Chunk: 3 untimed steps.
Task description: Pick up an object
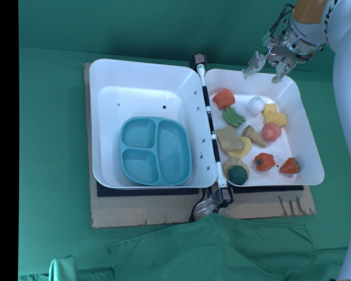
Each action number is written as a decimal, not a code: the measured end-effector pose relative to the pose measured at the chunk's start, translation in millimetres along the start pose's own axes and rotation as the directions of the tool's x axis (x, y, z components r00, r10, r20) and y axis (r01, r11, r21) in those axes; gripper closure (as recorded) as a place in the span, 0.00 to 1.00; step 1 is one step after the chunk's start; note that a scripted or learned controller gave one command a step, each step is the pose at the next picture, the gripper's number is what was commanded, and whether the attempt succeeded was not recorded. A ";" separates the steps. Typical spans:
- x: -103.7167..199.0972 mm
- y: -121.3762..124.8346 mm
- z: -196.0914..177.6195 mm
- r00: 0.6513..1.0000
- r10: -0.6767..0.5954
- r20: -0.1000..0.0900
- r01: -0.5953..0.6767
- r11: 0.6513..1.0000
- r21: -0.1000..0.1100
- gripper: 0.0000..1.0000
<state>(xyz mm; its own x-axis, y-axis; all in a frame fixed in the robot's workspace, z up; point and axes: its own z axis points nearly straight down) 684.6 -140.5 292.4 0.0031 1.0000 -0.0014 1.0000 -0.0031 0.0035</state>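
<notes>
The pincer (269, 66) hangs above the far rim of the right bin (307, 144), its 2 fingers spread apart with nothing between them. Above it sits the orange band (308, 11) of the grey arm (341, 77), which reaches in from the right.

The right bin holds a scatter of toy food. Near its far left corner lies an orange-red piece (224, 98), with a green piece (233, 117) just in front of it. A white ball (255, 104) rests nearest the pincer, beside a yellow piece (274, 115) and a pink round one (271, 131). A tan cracker-like square (229, 138) overlaps a yellow slice (242, 148), and a small brown wedge (254, 135) lies beside them. Toward the near rim sit a dark green ball (238, 174), a red-orange pepper (264, 161) and another red piece (289, 165).

The left bin (109, 82) carries a teal plate (156, 150) with 3 compartments, lying flat toward its near side. Both bins rest on a cardboard sheet (137, 211) over the green-covered bench (55, 137).
</notes>
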 end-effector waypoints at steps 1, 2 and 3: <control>-49.8 16.4 -18.2 1.000 0.003 0.004 -0.003 1.000 -0.005 0.00; -47.2 -27.3 -112.5 1.000 0.001 0.004 -0.001 1.000 -0.011 0.00; -48.1 -25.8 -120.8 1.000 0.004 0.007 -0.004 1.000 -0.010 1.00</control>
<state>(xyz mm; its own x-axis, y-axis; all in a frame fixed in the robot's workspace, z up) 658.2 -188.3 413.2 0.0067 0.9999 -0.0085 0.9999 -0.0066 0.0134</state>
